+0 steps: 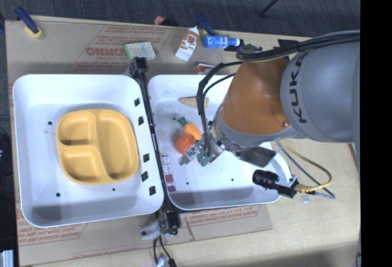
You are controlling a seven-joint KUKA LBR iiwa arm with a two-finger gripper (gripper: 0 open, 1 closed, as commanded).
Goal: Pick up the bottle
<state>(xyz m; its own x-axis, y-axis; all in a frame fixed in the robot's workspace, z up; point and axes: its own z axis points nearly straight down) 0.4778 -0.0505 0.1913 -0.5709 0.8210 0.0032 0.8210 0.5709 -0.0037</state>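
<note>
We see the bottle [187,139] (orange, with a green tip) lying in the right bin [184,193], our hand [201,154] down just beside it; we cannot tell its state. The left bin [30,198] holds a yellow tray [98,144].

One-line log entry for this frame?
arm: over right bin | pincer: low beside orange item | bottle: on bench behind bins | tray: left bin

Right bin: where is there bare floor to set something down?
Bare floor in the right bin lies along its front wall, below the hand, and in the far-left corner by the divider. The middle is crowded: orange item, hand and arm.
</note>
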